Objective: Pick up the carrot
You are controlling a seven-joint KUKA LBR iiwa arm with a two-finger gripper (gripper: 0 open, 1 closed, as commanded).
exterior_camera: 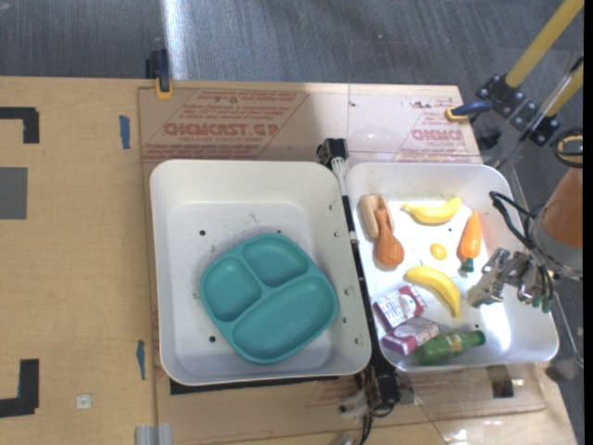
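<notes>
Orange and small, the carrot lies in the right bin toward two o'clock, green tip at six. Probably light, stiff, slick plastic; grip across its thick middle. The gripper, just below it, holds nothing; finger spread unclear.

This looked like a robotics lab rather than anyone's kitchen. The bench was topped with plain brown board carrying black corner markings and bits of blue tape, with a printed cardboard sheet clamped down at its far edge. Two shallow white bins sat side by side, fixed together, one holding a teal divided plate, the other scattered with toy food. Grey industrial carpet lay beyond, and a yellow-legged stand stood at the right.
</notes>
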